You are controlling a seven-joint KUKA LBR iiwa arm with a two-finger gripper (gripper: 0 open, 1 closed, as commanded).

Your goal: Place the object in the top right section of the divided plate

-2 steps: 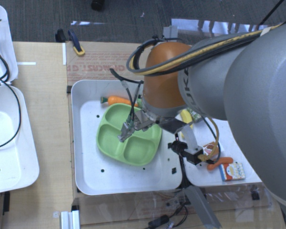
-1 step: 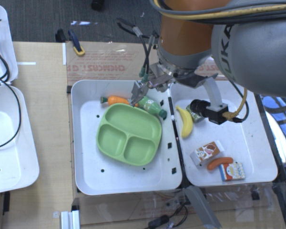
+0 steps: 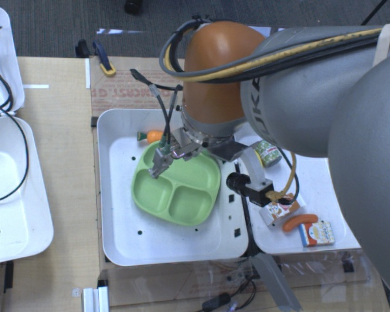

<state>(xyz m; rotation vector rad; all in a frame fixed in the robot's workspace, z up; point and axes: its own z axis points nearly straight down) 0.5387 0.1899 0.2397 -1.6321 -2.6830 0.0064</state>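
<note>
- the gripper (image 3: pixel 161 163) is hanging low over the upper left part of the green divided plate (image 3: pixel 177 190), under the arm's (image 3: pixel 299 90) big orange band; honestly can't tell from this angle how it's set or whether there's anything in it
- the orange object (image 3: pixel 154 136), looks like a little carrot with a green tip, is lying just beyond the plate's upper left rim, near the gripper and up-left of it, not between anything that I can make out
- its long axis is running roughly left-right in the view, green end pointing left, though it's small and partly tucked behind the cables
- the plate is sitting tilted in the white bin (image 3: pixel 117 194), its three sections all looking bare green
- in the neighbouring bin on the right a small green packet (image 3: pixel 268 153), a sausage-shaped toy (image 3: pixel 299 222) and a little carton (image 3: pixel 318 234) are lying well apart from the plate
- the bins are resting on a light wooden bench (image 3: pixel 58 109), dark grey carpet (image 3: pixel 52 18) showing beyond it
</note>
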